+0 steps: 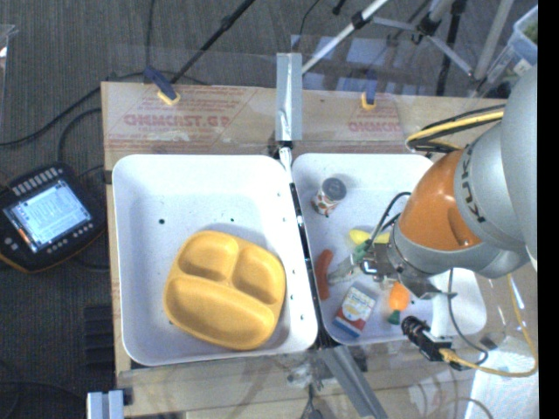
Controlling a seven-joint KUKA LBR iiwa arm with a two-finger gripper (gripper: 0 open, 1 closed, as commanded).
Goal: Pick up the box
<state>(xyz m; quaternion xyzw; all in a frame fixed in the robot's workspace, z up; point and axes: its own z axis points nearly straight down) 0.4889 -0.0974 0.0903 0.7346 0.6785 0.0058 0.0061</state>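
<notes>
**A:** ok so where's the box (pixel 355 311) sitting relative to your hand (pixel 377 264)? Start from the near rim of the right bin (pixel 454 166) and work back for me.

**B:** Closest to that near rim you've got the box, a small white carton with a blue end and a reddish patch on top. It lies flat on the bin floor, long axis running from the near rim back and a touch to the right, so roughly pointing up toward your hand. Just to its right there's a small orange thing (pixel 398 298), close but not touching as far as I can see.

**A:** and the hand itself?

**B:** Next one back from the rim. It hangs just above and slightly right of the box's far end, tucked under the orange wrist. So the box is down toward the near rim and a bit left from it. Honestly you can't tell how wide it's spread, the wrist and cables cover that bit. Nothing visibly gripped, and I wouldn't call it touching the box.

**A:** anything crowding it?

**B:** A red stick-shaped piece (pixel 322 273) left of the box, a yellow-green item (pixel 360 236) right by the hand, then the little grey-capped jar (pixel 330 195) further back. I'd say your move is a short shift toward the near rim, then lining up across the box's narrow side.
</notes>
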